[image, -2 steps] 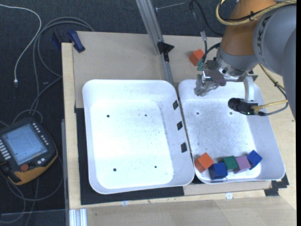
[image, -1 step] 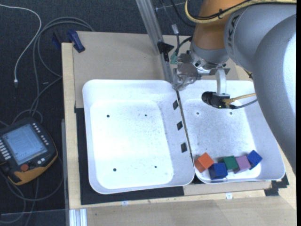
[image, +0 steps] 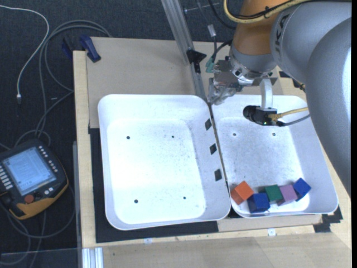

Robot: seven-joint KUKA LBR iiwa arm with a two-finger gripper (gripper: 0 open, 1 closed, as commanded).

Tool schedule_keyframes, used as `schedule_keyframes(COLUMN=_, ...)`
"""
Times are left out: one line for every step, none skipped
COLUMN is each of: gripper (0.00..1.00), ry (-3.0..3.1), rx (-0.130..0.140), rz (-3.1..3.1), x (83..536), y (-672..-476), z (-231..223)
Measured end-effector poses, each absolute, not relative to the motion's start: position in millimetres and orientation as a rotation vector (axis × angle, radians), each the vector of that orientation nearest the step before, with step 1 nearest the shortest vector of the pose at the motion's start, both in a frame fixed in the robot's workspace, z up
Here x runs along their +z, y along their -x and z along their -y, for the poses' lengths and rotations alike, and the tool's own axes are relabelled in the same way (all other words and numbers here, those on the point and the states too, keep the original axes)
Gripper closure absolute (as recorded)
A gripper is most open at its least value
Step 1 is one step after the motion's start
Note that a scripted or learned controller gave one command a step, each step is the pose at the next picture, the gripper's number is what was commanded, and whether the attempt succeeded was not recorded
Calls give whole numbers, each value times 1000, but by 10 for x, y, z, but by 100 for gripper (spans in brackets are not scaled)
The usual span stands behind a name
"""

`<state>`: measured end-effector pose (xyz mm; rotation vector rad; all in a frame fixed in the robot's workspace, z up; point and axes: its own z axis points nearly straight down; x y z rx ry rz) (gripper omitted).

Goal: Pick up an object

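Several small blocks lie in a row along the near wall of the right bin [image: 312, 149]: an orange block [image: 242, 191], a blue block [image: 258, 202], a green block [image: 273, 193], a purple block [image: 288, 192] and a second blue block [image: 302, 187]. My gripper [image: 219, 94] hangs over the far end of the rims where the two bins meet, well away from the blocks. I see nothing carried under it. The grey arm with its orange band [image: 262, 4] covers the upper right of the view.
The left bin [image: 111, 149] lies beside the right one. A slanted metal pole [image: 178, 27] rises just behind the gripper. A blue clamp [image: 89, 48] sits at the bench's far left corner. A teach pendant [image: 28, 175] and cables lie on the floor at left.
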<state>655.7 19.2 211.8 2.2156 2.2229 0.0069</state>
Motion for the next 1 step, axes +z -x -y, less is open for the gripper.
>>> schedule_keyframes(gripper=100, ry=-2215, rx=6, rz=-2225, x=2234, y=-6692, z=-535)
